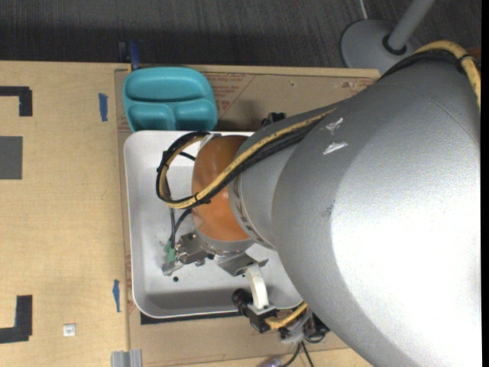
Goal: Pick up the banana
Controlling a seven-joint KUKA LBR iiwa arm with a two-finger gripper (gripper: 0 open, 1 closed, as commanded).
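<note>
Reaching low into the white bin (145, 228), the gripper (174, 257), its state untellable, should centre on the hidden banana before closing.

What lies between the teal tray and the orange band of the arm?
In the camera view, the white bin's far rim and a black cable loop lie between the teal tray and orange band.

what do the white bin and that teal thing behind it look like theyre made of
White bin: looks like smooth, slightly glossy plastic, going by the rounded corners and the soft sheen on its rim. Teal tray: probably moulded plastic, matte to satin, with rounded edges and two shallow pressed-in compartments. Neither can be confirmed from look alone.
</note>
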